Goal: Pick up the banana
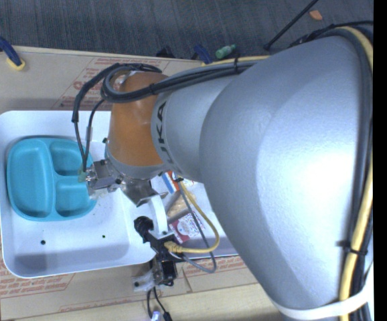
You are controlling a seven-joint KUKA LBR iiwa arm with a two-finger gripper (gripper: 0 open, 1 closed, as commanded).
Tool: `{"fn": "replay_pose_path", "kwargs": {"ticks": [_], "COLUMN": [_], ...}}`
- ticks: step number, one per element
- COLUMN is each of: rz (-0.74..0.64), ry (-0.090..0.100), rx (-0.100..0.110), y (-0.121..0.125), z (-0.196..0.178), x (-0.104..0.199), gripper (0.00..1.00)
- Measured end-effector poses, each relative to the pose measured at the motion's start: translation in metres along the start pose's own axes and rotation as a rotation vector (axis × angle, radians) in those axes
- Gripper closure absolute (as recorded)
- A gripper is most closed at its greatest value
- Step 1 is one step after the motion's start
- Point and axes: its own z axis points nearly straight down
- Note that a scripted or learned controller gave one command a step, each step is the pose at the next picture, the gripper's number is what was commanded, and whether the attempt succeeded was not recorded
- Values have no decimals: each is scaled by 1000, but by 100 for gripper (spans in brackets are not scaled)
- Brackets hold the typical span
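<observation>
The grey KUKA arm [274, 159], its matte casing finely pebbled, looms over the bench from the right, hiding most of the right-hand bin [223, 247]. An orange band [134, 129], smooth and rounded, sits above the wrist, with black cables [90, 105] looping around it. The left-hand bin [59, 253], shallow, white and glossy with rounded corners, carries a turquoise plastic tray [43, 179] divided into compartments, set toward its left side. The wrist hardware hangs over the divide between the two bins, beside the tray. Whether the gripper is apart or together cannot be told. Below the wrist, bits of packaging [187, 226] and a yellow cable [200, 243] peek out. The banana's position and heading cannot be made out.
</observation>
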Motion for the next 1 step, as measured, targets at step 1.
{"fn": "replay_pose_path", "kwargs": {"ticks": [1], "rz": [31], "ry": [0], "rx": [-1], "y": [-49], "z": [-41], "x": [-55], "gripper": [100]}}
